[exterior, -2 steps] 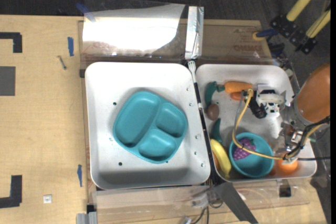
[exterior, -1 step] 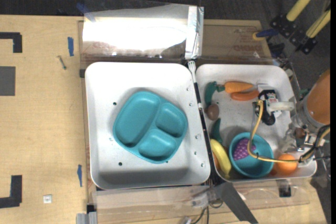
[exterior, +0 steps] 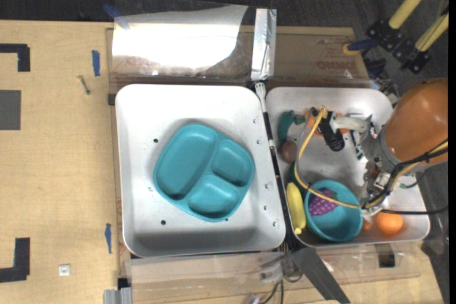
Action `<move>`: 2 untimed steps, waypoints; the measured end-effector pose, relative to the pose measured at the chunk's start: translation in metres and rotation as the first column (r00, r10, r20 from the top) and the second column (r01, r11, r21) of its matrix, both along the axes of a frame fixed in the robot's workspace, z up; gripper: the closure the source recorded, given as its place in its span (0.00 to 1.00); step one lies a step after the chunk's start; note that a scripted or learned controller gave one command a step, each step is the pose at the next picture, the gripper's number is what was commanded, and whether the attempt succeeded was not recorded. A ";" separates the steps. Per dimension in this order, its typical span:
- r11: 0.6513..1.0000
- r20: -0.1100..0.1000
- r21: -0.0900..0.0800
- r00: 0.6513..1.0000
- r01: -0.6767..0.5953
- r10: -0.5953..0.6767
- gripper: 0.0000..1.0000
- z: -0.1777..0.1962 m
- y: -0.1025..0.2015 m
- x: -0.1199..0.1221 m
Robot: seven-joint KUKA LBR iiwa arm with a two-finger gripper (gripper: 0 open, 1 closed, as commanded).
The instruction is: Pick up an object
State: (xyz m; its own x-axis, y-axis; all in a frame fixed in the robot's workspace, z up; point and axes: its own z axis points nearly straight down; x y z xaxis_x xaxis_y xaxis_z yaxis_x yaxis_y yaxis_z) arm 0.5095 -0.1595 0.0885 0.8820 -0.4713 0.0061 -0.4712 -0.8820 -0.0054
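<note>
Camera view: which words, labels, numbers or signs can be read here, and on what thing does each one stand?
No text can be read here.
Cardboard sheet behind the right bin: faint printed lines, too blurred to read.
Teal divided plate, teal bowl and left bin: no markings seen.

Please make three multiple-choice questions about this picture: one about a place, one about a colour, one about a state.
1. Where does the divided plate lie?
A. left bin
B. right bin
C. on the wooden bench

2. What colour is the bowl?
A. red
B. teal
C. white

3. How does the bowl stand?
A. upside down
B. upright, opening upward
C. on top of the plate

Answers:
1 A: it rests on the floor of the left bin.
2 B: its rim and wall are teal.
3 B: its purple-marked inside faces up.
</note>
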 end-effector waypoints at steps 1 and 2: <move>0.958 0.000 -0.002 0.958 -0.288 0.288 1.00 -0.001 -0.023 0.017; 0.958 0.000 -0.002 0.958 -0.287 0.287 0.00 -0.001 -0.024 0.018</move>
State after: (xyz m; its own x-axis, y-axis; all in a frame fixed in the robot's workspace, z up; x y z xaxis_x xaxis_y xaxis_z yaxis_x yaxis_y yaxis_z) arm 0.5271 -0.1831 0.0873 0.9801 -0.1983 0.0075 -0.1983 -0.9801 -0.0035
